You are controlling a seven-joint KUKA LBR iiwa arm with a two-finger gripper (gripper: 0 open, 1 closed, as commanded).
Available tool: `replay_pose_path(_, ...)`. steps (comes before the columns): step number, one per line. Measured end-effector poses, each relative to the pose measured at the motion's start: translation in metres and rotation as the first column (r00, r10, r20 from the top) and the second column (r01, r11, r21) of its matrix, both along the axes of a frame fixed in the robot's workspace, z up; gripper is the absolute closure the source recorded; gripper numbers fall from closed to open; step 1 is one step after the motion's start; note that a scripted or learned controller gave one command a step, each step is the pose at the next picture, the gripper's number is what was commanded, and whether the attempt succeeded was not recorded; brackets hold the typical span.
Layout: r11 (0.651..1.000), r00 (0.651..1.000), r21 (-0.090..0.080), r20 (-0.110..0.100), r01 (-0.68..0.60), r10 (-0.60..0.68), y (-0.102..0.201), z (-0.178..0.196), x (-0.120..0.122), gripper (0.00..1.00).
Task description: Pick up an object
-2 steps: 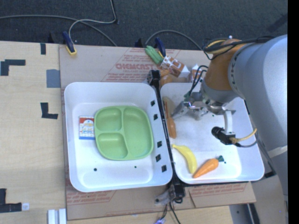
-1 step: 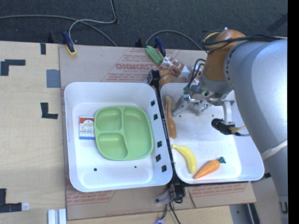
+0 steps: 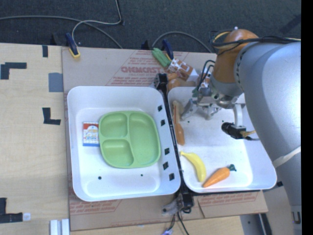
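Resting on cardboard (image 3: pixel 127 75), two white bins (image 3: pixel 80 146) hold toys.

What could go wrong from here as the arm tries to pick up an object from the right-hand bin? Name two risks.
1. The gripper hangs close to the hot dog, which lies against the bin wall; the wall may block a finger, so the grasp could slip.
2. The banana and carrot lie nearly touching, so reaching for one may push the other aside.
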State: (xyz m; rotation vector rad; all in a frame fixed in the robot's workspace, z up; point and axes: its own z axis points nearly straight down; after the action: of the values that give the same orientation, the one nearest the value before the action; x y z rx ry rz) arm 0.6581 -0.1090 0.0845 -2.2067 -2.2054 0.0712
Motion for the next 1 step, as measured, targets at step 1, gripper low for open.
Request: replay_pose_path(1, 1.0, 0.999, 0.013, 0.036, -0.002, 0.001, -0.0083, 0.0004, -0.0053, 0.0)
